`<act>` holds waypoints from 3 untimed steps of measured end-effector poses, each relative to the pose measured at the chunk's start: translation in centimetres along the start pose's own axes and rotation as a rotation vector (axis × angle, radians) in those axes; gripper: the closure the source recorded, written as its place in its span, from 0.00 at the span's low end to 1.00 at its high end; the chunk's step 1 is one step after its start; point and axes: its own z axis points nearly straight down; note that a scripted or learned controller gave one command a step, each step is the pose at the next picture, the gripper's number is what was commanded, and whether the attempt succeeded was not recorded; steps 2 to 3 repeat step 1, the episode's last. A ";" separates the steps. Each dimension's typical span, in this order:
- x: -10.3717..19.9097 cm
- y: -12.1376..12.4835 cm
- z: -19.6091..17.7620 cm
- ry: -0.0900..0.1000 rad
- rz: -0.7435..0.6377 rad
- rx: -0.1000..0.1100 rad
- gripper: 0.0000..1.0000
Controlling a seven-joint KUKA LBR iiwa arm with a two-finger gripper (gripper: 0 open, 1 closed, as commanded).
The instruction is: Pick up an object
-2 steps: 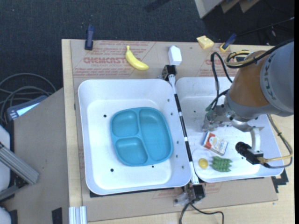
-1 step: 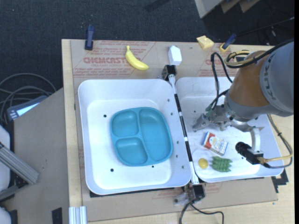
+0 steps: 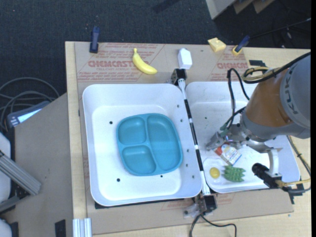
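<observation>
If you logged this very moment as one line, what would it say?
arm: over right white bin | hand: low, near small red-and-white packet | blue divided plastic plate: left bin

Divided plate (image 3: 148, 144) in left bin (image 3: 98, 102); egg (image 3: 214, 172), toy (image 3: 234, 174), packet (image 3: 230, 155) in right bin (image 3: 207, 95); banana (image 3: 142, 63) behind bins.

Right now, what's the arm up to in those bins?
The arm is reaching into the right bin, its gripper low over a small pile: a red-and-white packet, a green toy and a yellow piece. Nothing is visibly held. The left bin holds a blue tray. A banana lies on the bench outside.
</observation>
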 end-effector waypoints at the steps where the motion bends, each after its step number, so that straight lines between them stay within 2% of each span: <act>1: 0.0 0.1 -1.0 0.000 0.000 -0.002 1.00; 3: 0.0 0.1 -1.0 0.000 0.000 -0.002 1.00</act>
